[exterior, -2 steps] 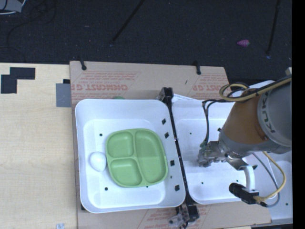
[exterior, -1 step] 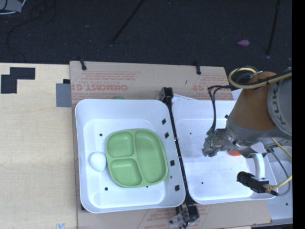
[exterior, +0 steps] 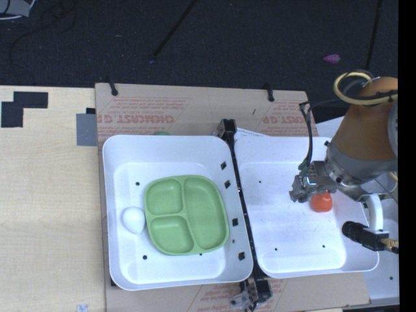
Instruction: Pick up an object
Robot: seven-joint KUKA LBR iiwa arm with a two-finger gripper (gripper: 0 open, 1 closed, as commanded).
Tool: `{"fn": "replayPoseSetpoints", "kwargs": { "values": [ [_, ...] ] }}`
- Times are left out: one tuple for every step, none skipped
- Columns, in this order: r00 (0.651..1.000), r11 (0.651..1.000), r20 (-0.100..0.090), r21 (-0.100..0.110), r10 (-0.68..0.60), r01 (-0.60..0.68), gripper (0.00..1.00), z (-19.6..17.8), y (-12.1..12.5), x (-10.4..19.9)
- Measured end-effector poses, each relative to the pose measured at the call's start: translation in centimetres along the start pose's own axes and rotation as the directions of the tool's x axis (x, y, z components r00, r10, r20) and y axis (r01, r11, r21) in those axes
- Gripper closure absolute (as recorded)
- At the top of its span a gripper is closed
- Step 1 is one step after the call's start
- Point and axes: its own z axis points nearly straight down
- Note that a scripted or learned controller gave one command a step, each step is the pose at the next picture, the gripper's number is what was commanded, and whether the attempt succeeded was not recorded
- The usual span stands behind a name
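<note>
You're at the approach/grasp step, nothing lifted that I can confirm. The tool [exterior: 305, 188] is down low in the right bin [exterior: 286, 252], near its right side, with the arm reaching in from the right. The small orange-red object [exterior: 322, 203] sits on the bin floor just beside the tool, on its lower-right side, partly tucked under the wrist housing.

Tool state: can't tell from this angle. The metal hardware at the tip is a cluttered blob and the wrist covers a good part of it. I don't see the orange object clamped in it, so don't count this as a hold.

Next move, my read: the tool tip looks offset to the left of the object rather than centred over it. You'd need to shift it toward the object, right and slightly toward the near edge of the bin, straddle it, then close and lift straight up. Check for the object rising with the tool before calling it a pick.

Orientation of the orange object: looks roughly round and compact from above, no clear long axis and no obvious pointing direction. Part of it is hidden, so I can't rule out a stubby shape. Approach angle probably doesn't matter much.

Other candidates if this one fails: the left bin [exterior: 123, 168] holds a green divided plate [exterior: 186, 214], lying flat, long axis running roughly top-left to bottom-right, and a white egg-shaped object [exterior: 134, 220] touching or just beside the plate's left edge.
</note>
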Motion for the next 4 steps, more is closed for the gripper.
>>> {"fn": "replayPoseSetpoints", "kwargs": {
  "values": [
    [1.0, 1.0, 0.0, 0.0, -0.001, 0.001, 1.0, -5.2, 0.1, -0.1],
    [1.0, 1.0, -0.002, 0.006, -0.004, 0.004, 1.0, -4.6, 0.1, 5.4],
    [1.0, 1.0, -0.002, 0.008, -0.004, 0.004, 1.0, -2.8, -0.4, 10.4],
    [1.0, 1.0, -0.003, 0.008, -0.005, 0.005, 1.0, -2.9, -2.5, 15.8]
  ]
}}
